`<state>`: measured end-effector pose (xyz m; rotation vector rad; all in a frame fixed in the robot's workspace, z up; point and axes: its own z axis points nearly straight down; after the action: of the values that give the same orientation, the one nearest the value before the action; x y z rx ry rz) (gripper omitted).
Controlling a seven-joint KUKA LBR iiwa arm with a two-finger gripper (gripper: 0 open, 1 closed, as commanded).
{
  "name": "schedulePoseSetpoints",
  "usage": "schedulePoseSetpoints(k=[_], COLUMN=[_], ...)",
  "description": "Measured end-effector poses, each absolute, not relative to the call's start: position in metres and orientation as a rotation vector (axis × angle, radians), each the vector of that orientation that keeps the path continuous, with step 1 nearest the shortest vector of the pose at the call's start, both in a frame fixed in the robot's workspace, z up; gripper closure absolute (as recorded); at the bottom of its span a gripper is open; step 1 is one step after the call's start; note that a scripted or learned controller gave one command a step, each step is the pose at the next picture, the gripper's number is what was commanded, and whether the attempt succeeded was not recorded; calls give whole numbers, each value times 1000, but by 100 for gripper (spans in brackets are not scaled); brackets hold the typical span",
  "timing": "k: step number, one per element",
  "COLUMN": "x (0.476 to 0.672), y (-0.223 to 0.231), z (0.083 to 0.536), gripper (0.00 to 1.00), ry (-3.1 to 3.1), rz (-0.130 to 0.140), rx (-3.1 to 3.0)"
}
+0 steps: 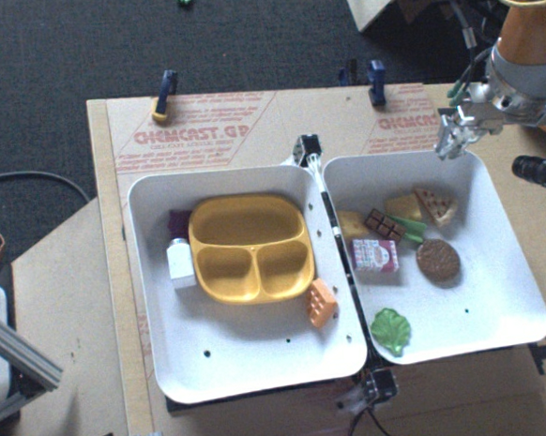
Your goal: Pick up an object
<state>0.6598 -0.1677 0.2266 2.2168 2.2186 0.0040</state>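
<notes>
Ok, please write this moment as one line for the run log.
arm: above far right corner of right bin | pincer: holds nothing | brown cookie, green leaf: lying in right bin | yellow tray: left bin

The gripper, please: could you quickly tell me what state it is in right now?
Gripper: above the far right corner of the right bin, nothing visible between its fingers; open or closed cannot be told.
</notes>
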Motion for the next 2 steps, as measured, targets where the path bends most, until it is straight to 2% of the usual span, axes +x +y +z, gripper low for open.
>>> schedulePoseSetpoints(k=[2], x=[660], y=[-65], z=[220], gripper=[100], ry=[2230], rz=[1], rx=[2217])
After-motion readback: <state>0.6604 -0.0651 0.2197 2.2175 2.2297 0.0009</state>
